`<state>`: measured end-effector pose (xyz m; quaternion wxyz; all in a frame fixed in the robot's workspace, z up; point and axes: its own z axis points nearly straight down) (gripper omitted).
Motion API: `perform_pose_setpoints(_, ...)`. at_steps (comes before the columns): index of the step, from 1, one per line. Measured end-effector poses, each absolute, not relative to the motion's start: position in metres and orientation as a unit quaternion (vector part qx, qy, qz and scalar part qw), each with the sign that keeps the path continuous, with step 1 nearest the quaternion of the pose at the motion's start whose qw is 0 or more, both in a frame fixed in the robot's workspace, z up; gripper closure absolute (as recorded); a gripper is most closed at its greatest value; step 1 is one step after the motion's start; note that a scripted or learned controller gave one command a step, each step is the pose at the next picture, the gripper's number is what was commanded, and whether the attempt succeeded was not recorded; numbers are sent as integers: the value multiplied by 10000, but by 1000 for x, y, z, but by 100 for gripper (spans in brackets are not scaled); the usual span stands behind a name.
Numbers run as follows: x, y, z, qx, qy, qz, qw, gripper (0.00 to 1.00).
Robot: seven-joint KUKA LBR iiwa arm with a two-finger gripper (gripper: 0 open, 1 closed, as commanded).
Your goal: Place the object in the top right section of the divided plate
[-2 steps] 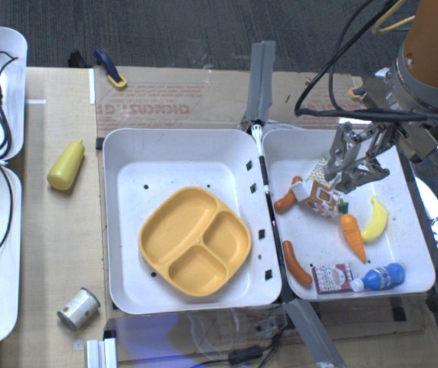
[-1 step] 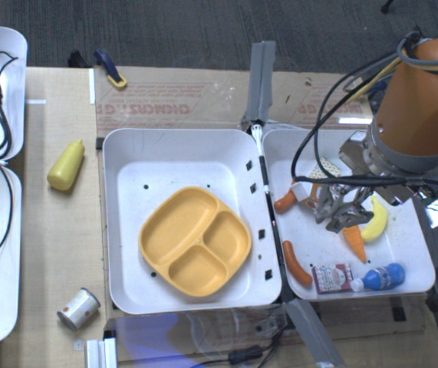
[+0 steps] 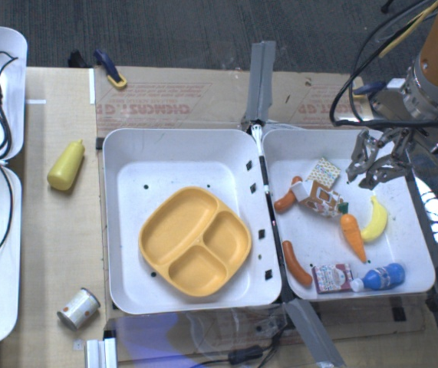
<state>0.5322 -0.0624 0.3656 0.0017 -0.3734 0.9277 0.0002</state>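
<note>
Pincer (image 3: 372,163): over right bin (image 3: 422,205) near its far right corner, fingers spread, holding nothing. Below it: banana (image 3: 375,219), carrot (image 3: 353,236), toy house (image 3: 320,188), 2 sausages (image 3: 296,263). Divided plate (image 3: 195,240): left bin (image 3: 126,205), centre, bare floor all round, top right section unoccupied.

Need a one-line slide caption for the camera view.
Hand hovers above toy food in right bin; yellow divided plate sits in left bin.

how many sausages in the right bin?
2. One sausage lies at the bin's left side beside the toy house; the other sausage lies near the front left, next to the small carton. More could be hidden under the house.
</note>
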Motion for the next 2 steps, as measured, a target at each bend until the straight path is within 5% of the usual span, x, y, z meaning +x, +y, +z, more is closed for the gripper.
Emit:
perform_pose_setpoints(1,532,-13,230,-2810,9597,6,4,100)
perform_pose_setpoints(2,490,-3,332,-4493,8934,2,21,100)
